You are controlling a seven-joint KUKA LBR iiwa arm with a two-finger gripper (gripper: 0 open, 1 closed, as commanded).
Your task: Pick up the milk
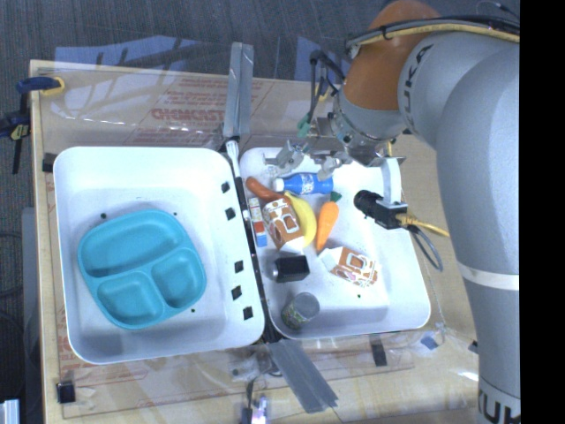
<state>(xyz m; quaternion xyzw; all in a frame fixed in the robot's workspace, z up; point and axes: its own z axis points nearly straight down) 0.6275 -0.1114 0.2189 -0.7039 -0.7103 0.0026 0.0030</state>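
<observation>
Two small white and brown-orange cartons lie in the right bin [408,276], and either could be the milk. One carton [281,223] rests near the bin's left wall against a banana [305,220]. The other carton [355,268] lies alone toward the front right. My gripper [306,159] hangs over the bin's far end, open, with nothing between its fingers. It is just above a blue and white bottle [306,185], a short way behind the left carton.
Also in the right bin are a sausage [259,187], a carrot [326,223], a black box [291,268] and a grey-green can [302,309]. A blue divided tray [141,268] lies in the left bin [71,184]. The arm's black cable plug [378,208] overhangs the bin's right side.
</observation>
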